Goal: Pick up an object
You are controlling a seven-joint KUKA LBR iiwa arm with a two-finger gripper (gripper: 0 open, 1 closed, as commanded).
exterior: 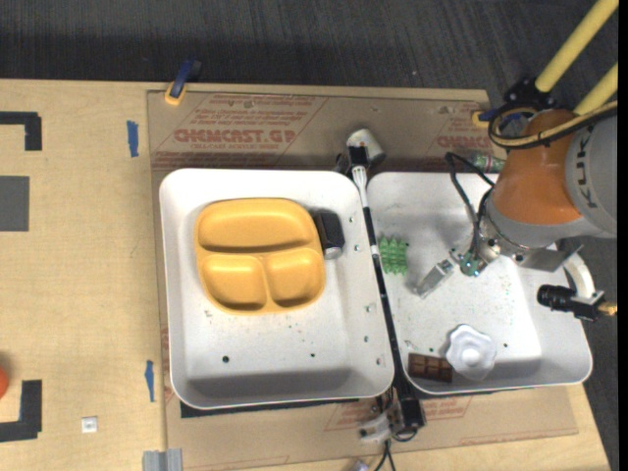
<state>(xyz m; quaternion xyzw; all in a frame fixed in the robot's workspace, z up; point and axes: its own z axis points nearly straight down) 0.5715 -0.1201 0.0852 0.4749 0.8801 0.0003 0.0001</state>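
Observation:
In the right bin my gripper hangs low over the bin floor, pointing toward the lower left. A small green ridged piece lies just to its left, apart from it. A white lumpy plastic object rests near the front wall of the same bin, with a brown chocolate-like block beside it. The left bin holds a yellow divided plate and a small black object at the plate's right edge.
The grey arm with its orange band covers the right bin's back right corner. A ridge separates the two bins. Cables and a yellow pole sit at the back right.

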